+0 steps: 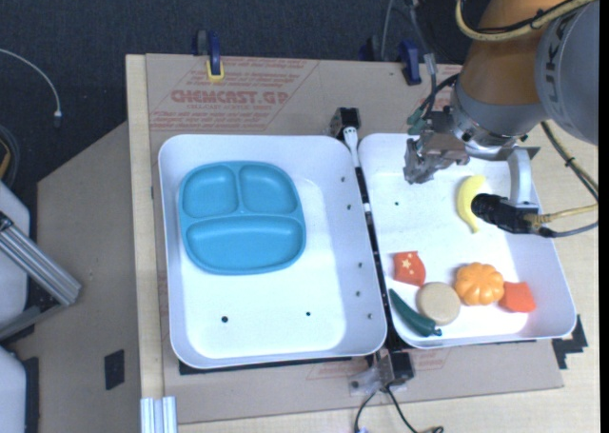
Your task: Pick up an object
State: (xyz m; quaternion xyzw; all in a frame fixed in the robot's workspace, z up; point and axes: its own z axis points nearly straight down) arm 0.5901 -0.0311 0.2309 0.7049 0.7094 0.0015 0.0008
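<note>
Over the right bin (381,231), the gripper (421,167) hung with jaws too blurred to tell apart, while the banana (465,201) lay just to its right, long axis running near-vertically in view.

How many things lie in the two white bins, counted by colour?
Blue: 1, the divided plastic plate
Yellow: 1, the curved toy banana
Orange: 2, the round toy pumpkin and the small wedge-shaped piece
Red: 1, the square block
Beige: 1, the round disc
Green: 1, the long thin toy pod
Total: 7
</note>
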